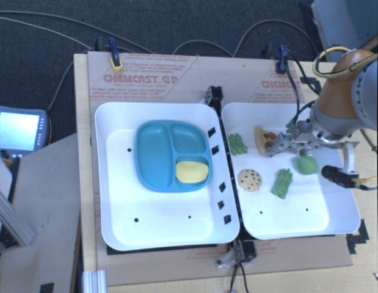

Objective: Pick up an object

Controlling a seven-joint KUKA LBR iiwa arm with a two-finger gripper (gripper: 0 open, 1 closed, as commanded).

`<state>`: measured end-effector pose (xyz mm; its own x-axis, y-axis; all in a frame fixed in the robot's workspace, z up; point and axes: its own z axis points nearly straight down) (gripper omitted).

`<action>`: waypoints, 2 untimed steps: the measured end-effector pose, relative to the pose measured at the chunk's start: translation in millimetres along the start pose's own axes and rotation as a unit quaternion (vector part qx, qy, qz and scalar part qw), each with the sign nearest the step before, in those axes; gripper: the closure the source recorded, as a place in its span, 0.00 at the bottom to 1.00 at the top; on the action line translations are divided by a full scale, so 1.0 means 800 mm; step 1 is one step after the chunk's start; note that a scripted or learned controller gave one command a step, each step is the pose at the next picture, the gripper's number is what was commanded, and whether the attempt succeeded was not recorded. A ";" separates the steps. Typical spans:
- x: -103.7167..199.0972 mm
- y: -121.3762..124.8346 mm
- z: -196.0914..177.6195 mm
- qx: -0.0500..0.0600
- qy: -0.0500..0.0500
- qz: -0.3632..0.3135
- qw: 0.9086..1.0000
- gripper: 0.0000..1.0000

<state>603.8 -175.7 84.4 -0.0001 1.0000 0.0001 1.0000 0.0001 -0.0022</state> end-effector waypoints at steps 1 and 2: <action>0.001 0.001 -0.016 -0.002 0.000 0.000 1.000 1.00; 0.004 -0.007 -0.076 -0.003 0.000 0.000 1.000 1.00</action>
